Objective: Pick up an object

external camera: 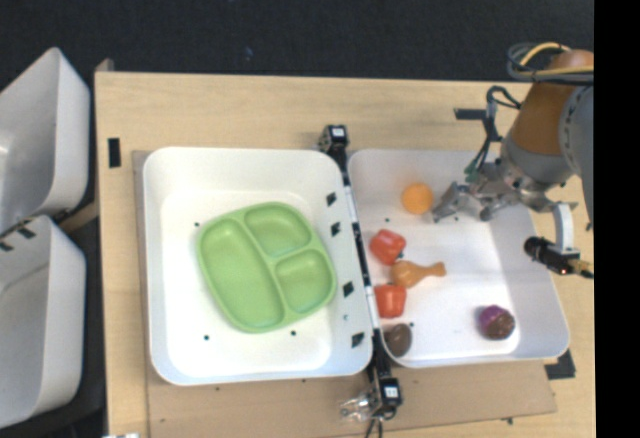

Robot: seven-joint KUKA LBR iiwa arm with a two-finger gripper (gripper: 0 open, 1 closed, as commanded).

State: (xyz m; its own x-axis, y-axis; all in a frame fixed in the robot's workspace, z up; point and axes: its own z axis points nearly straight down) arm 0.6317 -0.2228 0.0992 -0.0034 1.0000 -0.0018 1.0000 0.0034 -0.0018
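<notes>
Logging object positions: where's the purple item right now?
The purple item lies in the right bin, near its front right corner, apart from the brown item to its left and well below the pincer.

Nothing readable here, honestly. No labels, brands or numbers that I can make out on the bins, the bench or the arm. There are a few small black marks along the bin edges, but they're too tiny and blurry to tell if they carry any text.
</notes>
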